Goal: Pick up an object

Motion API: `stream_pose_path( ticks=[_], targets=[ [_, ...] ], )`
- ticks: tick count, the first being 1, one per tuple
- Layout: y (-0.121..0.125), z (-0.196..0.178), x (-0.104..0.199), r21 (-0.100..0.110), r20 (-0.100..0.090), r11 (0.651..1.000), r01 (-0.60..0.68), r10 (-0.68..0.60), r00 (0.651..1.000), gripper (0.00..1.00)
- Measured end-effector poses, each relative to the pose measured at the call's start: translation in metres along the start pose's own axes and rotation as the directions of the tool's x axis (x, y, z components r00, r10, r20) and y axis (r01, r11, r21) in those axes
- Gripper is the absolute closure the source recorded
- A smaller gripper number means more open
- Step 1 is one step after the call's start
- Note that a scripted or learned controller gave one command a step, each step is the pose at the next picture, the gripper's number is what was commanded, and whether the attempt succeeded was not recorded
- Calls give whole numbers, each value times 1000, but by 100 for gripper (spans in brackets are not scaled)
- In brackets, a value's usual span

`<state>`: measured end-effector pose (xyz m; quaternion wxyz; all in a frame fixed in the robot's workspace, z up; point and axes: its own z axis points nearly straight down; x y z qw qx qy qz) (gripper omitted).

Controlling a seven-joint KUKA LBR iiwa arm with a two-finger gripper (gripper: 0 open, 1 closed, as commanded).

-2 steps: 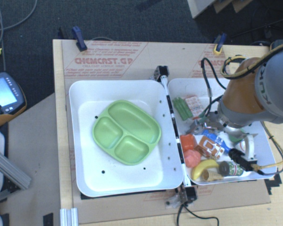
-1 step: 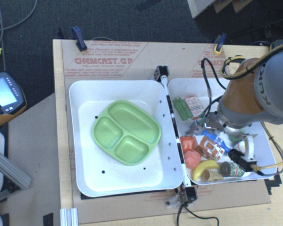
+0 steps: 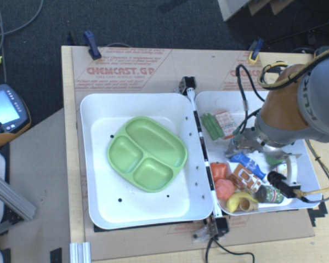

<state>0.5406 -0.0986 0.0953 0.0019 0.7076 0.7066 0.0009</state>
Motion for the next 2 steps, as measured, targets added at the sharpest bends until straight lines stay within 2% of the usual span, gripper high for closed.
stream_pose_path(
  ticks=[1, 2],
  targets=[
    [71, -96, 73, -11, -3, 1000, 12, -12, 1000, 100],
    [40, -130, 116, 1, -4, 1000, 8, -7, 1000, 100]
  ],
)
